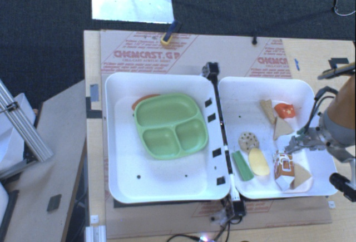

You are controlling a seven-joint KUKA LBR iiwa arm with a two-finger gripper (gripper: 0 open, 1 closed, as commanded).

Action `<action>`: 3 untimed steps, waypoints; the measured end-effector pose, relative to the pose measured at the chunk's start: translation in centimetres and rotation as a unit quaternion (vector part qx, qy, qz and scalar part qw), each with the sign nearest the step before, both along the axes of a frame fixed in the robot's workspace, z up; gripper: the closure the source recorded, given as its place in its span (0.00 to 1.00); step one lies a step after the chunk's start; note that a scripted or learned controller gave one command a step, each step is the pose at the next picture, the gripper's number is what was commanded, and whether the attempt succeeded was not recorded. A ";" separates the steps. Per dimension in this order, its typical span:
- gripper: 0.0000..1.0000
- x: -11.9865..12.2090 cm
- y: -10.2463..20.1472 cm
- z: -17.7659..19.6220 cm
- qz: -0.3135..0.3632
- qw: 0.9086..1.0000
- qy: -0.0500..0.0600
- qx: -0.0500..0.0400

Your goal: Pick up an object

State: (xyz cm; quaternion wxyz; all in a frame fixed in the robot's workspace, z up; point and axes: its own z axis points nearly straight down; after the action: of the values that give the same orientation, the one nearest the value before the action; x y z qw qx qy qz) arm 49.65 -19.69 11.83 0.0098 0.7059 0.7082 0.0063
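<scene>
Right bin [311, 90]: the claw [293, 145], finger spread indiscernible, hangs by the right wall above a glossy orange-and-white carton [283, 170]. Adjacent: round speckled cookie [248, 140], smooth yellow oval [258, 161], green stick [242, 166]. Left bin [119, 179]: a matte green three-compartment tray [169, 125], bare floor around it.

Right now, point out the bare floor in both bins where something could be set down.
Left bin: bare floor in front of the green tray and along its left wall. Right bin: bare at the back left, behind the cookie. Crowded along its front and right, around the carton and end effector.
</scene>
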 end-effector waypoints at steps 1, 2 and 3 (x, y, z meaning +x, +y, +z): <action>1.00 -0.2 0.5 6.1 0.001 1.000 0.009 0.001; 1.00 -0.1 0.5 10.9 0.001 1.000 0.008 0.001; 1.00 1.6 5.8 11.9 0.004 1.000 0.009 0.003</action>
State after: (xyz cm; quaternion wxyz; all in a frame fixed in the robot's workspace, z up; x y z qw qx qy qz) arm 51.28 -13.92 23.72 0.0014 0.7034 0.7108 0.0018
